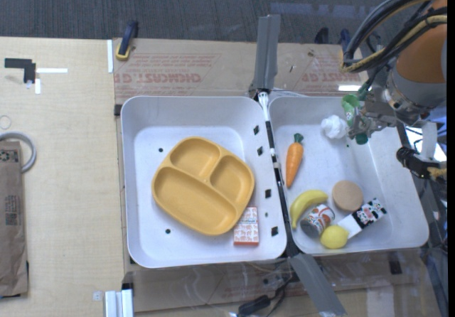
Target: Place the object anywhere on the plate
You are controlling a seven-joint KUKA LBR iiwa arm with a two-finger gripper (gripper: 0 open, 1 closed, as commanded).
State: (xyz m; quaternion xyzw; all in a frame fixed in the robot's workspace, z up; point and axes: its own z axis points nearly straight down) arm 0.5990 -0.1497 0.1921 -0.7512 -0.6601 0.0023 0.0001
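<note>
A yellow divided plate lies in the left bin. The right bin holds an orange carrot, a banana, a small can, a lemon, a round tan disc, a cow-patterned box and a crumpled white object. My gripper hangs over the right bin's far right part, just right of the white object. Nothing is visibly held in it.
A small red-and-white box lies in the left bin by the plate's near right edge. A raised divider separates the bins. Cables loop above the arm at the right. A brown bag rests on the bench at far left.
</note>
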